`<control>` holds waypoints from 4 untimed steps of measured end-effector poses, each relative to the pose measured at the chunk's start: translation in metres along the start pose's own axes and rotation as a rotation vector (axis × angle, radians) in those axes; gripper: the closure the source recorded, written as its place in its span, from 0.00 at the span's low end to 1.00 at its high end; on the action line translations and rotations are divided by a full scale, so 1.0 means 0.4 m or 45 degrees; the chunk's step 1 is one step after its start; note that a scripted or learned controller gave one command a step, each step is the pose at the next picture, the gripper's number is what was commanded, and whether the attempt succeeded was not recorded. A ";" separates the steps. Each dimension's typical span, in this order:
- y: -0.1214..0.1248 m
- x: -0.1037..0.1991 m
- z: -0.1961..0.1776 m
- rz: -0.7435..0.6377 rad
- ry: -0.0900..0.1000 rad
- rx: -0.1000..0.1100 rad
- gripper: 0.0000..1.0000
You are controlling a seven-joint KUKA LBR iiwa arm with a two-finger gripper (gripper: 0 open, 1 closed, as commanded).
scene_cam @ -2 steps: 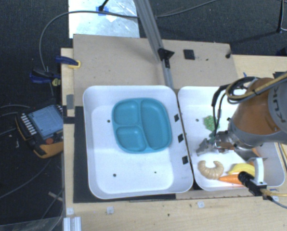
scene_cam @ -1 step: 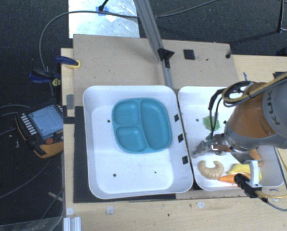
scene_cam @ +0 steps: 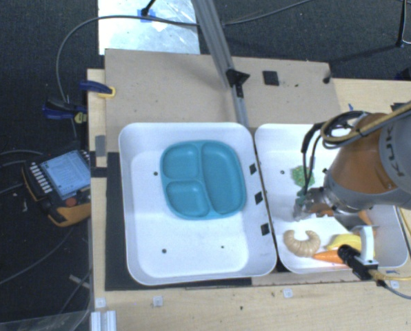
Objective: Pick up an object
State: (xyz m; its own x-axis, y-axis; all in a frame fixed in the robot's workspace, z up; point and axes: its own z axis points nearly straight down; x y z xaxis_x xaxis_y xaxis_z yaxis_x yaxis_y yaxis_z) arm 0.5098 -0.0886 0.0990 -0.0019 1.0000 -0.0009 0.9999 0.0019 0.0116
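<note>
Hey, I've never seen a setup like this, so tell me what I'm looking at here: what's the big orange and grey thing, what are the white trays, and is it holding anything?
This is one picture from a camera fixed above a workbench, looking down at a slant. The big grey and orange shape on the right is a robot arm reaching in over the bench. Its gripper is low inside the right bin, but the arm hides too much of it to tell whether it holds anything.

The bench carries two shallow white bins side by side. The left bin holds a blue plate with compartments. The right bin holds small toy-like items: a pale curled piece, something yellow, something orange, and a green thing partly behind the arm.

The arm's job is to pick up one object.
</note>
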 end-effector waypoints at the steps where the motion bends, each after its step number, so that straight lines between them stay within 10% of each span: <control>1: 0.012 0.000 -0.159 -0.003 0.000 0.007 1.00; 2: 0.018 -0.001 -0.294 -0.004 0.000 0.005 1.00; 4: 0.155 0.233 -0.304 -0.010 0.003 0.009 1.00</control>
State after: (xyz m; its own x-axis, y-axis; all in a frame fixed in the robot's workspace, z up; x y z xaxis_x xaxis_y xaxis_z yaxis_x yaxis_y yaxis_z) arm 0.5701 0.0046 0.2214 -0.0095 1.0000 0.0015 0.9999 0.0095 0.0045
